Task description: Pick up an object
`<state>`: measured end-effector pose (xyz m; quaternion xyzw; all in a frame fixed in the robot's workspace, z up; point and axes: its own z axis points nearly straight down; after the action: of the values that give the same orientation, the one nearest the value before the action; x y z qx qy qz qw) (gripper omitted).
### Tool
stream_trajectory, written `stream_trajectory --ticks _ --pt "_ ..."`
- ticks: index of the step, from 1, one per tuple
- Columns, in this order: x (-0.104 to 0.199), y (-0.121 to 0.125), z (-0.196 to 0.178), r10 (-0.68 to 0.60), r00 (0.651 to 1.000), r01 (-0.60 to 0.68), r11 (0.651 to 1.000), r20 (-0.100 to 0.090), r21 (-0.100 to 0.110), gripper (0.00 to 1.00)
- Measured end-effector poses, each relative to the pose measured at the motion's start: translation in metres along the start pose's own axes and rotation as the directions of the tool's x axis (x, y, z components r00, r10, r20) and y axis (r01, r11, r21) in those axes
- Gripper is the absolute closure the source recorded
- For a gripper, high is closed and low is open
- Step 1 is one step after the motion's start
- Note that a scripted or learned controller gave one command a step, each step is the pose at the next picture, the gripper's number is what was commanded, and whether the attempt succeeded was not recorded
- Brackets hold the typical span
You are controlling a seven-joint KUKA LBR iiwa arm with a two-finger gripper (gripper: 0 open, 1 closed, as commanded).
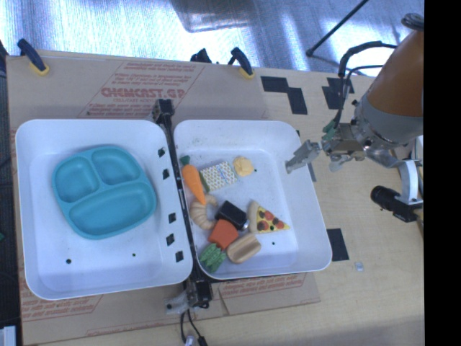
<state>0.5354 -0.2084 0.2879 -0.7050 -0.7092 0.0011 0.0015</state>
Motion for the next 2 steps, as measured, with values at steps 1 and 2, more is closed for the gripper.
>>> stream_trajectory --ticks 1,2 --pt "0.028 0.040 0.094 -0.127 0.992 0.127 0.992 0.000 0.002 0.00" --pt "0.100 0.056 0.188 -0.147 0.989 0.147 0.989 0.000 0.002 0.00"
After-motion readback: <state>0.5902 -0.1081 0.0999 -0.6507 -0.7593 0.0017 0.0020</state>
